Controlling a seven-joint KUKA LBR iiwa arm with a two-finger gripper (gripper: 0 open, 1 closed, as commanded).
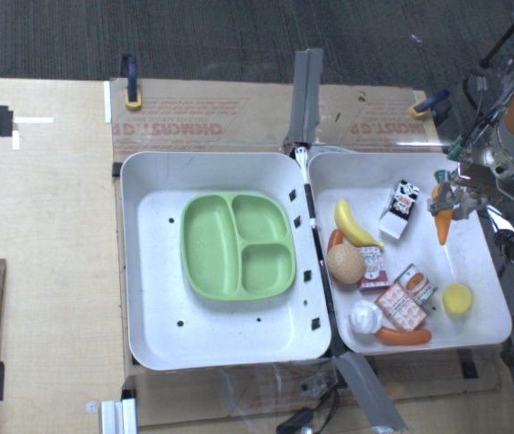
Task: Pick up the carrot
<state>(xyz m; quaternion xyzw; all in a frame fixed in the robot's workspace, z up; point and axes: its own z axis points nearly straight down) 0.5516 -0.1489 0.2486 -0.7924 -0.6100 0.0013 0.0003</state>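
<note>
The carrot [443, 226] is a small orange cone that hangs point down over the right side of the right bin [482, 328]. My gripper [446, 204] reaches in from the right and is shut on the carrot's upper end. A bit of orange shows above the fingers [438, 208]. The carrot looks lifted off the bin floor, with its tip free below the gripper.
The right bin also holds a banana [356, 224], a milk carton [401, 208], a brown round item [345, 262], red packets [406, 298], a yellow ball [456, 298], a sausage [403, 335]. A green divided plate [238, 244] lies in the left bin [148, 333].
</note>
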